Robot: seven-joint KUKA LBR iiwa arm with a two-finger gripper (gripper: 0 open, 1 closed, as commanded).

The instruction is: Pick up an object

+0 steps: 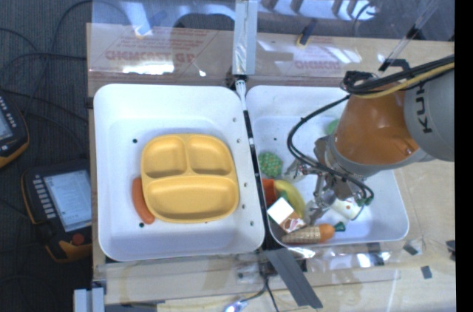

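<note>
My gripper reaches down into the right bin, below the orange band of the arm. It hangs over a cluster of small toy foods near the bin's front. A yellow banana and a white block lie just left of it. An orange carrot lies in front of it, against the front wall. A white and green piece sits just to its right. A green bumpy item lies farther left, and a red piece rests by the divider.
The left bin holds a yellow divided plate with an orange sausage-shaped toy along its left side. A green object peeks out behind the arm. Black cables loop beside the wrist. Clear panels stand behind both bins.
</note>
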